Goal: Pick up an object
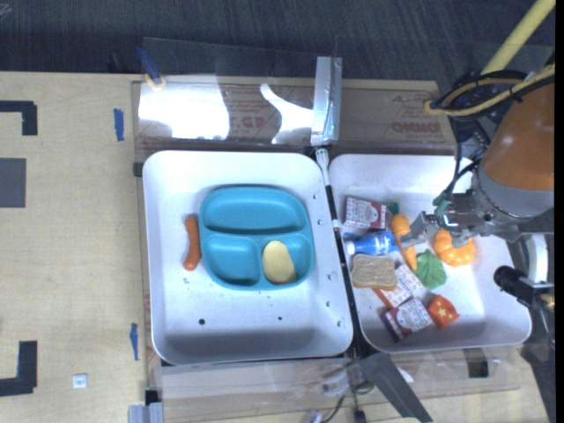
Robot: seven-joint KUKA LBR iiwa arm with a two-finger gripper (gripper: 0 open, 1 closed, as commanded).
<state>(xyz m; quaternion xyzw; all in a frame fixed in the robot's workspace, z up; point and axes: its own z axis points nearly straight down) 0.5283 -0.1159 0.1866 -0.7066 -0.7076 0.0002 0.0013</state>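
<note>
The right bin (507, 326) holds several toy foods: an orange pumpkin (457, 250), a green leafy piece (431, 270), an orange carrot (403, 234), a bread slice (374, 272), a blue bottle (375, 244), a red-and-white packet (363, 212), a red tomato (442, 310) and a dark red packet (403, 319). My gripper (445, 223) hangs over the right part of this bin, just above the pumpkin's upper left edge, with the carrot to its left. The wrist hides how it meets the pumpkin.
The left bin (167, 263) holds a blue divided tray (254, 211) with a yellow potato-like piece (278, 261) in its lower right compartment. An orange sausage (191, 242) lies left of the tray. A ridge (335, 236) separates the bins. Cables (467, 95) hang at the upper right.
</note>
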